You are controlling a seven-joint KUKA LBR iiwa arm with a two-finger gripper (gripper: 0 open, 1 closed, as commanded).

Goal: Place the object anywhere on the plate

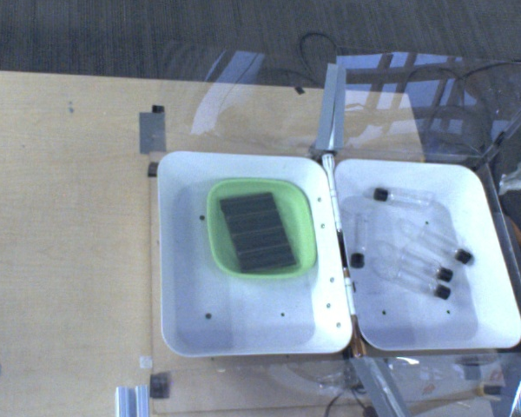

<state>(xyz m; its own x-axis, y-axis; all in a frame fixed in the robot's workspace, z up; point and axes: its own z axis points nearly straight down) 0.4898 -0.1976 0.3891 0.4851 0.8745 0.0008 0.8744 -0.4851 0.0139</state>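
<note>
A square green plate [306,233] with rounded corners lies in the left white bin [243,328], toward its upper middle. A dark ridged rectangular pad [257,231] rests on the plate, slightly turned. In the right white bin [417,324] lie several clear plastic tubes with black caps. One tube [402,199] is near the bin's far side with its cap to the left. Another tube [359,235] lies near the left wall, cap toward the front. A cluster of tubes [417,266] lies at the centre right, their caps pointing right.
A raised divider [338,250] separates the two bins. The wooden bench [61,233] stretches to the left. A small grey bracket [153,131] sits on the bench above the left bin. Metal framing and cables [434,102] stand behind the right bin.
</note>
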